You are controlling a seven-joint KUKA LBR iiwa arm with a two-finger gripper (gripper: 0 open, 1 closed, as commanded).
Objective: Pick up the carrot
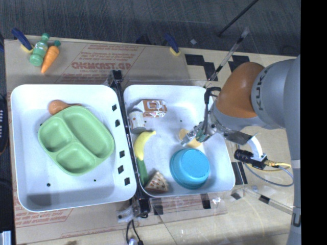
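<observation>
The bench (pixel 102 60) carries two white bins. The grey arm (pixel 265 96) reaches over the right bin (pixel 168 93), its end effector (pixel 200 135) low near that bin's right wall, just above a blue bowl (pixel 190 167); how its grip stands cannot be told. The left bin (pixel 25 137) holds a green divided plate (pixel 75 139). The carrot (pixel 49 59) lies outside both bins, at the bench's far left corner

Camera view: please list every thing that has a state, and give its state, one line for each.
carrot: lying on the bench outside the bins, untouched
green plate: upright in the left bin
blue bowl: upright in the right bin
banana: lying flat, unpeeled
hand: low in the right bin, above the blue bowl
</observation>
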